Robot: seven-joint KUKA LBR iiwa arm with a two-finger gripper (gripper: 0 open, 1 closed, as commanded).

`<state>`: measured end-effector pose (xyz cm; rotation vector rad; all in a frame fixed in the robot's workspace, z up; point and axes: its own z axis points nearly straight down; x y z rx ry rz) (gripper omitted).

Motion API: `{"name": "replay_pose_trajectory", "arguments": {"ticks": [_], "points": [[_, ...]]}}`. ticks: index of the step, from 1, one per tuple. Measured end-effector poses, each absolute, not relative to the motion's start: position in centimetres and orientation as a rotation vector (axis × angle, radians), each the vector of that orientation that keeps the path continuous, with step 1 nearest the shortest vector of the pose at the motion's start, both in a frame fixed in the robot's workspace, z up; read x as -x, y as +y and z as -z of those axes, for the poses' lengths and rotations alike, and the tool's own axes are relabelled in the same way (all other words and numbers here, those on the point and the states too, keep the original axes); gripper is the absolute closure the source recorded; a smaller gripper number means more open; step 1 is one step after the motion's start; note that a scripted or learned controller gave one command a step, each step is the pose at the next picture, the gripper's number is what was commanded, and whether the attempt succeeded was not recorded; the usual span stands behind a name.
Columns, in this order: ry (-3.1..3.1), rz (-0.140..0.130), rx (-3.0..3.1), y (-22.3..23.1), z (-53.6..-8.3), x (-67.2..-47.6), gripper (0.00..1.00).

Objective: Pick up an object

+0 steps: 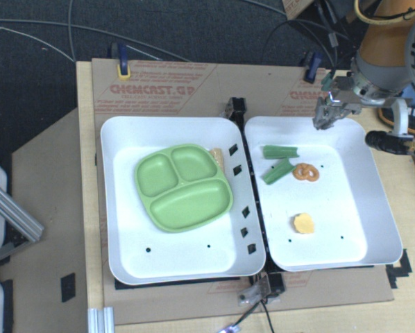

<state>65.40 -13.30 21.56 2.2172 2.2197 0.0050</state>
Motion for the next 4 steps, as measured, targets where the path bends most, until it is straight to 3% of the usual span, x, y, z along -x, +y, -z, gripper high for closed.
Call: {"name": "replay_pose_trajectory", "arguments": {"ticks": [3, 4], "points": [[2.231, 0.001, -2.219, 0.6, -21.7, -60.7, 1.00], [2.230, 0.000, -2.218, 5.0, -22.3, -59.9, 1.00]]}}
